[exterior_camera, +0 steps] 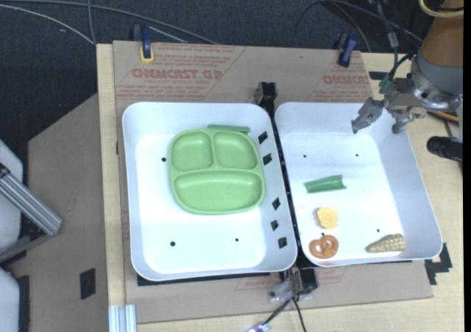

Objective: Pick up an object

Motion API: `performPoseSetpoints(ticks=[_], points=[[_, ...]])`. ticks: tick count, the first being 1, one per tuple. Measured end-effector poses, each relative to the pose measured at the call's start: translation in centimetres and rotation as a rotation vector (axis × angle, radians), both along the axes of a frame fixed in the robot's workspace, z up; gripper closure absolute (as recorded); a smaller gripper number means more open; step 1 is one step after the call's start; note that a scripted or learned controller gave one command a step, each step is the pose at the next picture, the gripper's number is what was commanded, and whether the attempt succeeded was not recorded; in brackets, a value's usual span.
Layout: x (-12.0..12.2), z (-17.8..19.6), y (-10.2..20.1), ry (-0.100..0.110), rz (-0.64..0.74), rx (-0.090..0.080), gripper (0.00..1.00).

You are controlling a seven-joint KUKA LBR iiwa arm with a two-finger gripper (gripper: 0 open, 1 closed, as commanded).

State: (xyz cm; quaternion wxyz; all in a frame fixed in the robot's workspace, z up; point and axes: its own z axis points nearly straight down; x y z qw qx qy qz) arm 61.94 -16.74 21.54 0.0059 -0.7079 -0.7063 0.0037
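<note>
My gripper point(381, 121) hangs over the back right part of the right bin point(412, 176), its two fingers spread open with nothing between them. Well below it in that bin lie a green bean pod point(324, 184), a small yellow piece point(327, 217), a brown pretzel point(324, 246) and a tan cone-shaped piece point(387, 243) by the front right corner. None of these touches the gripper.
The left bin point(147, 242) holds a green divided plate point(216, 171) with three compartments. Black clips run along the divider between the bins point(276, 176). Cables and a cardboard box sit behind the bench.
</note>
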Motion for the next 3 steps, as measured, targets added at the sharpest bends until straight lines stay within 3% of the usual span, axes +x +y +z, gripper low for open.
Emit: performPoseSetpoints(ticks=[1,2,3], points=[[0.3,0.7,0.0,-0.013,0.003,-0.002,0.0],[0.8,-5.4,-0.2,-0.006,0.003,-0.001,0.0],[-0.3,-10.8,0.4,-0.006,0.002,0.0,0.0]])
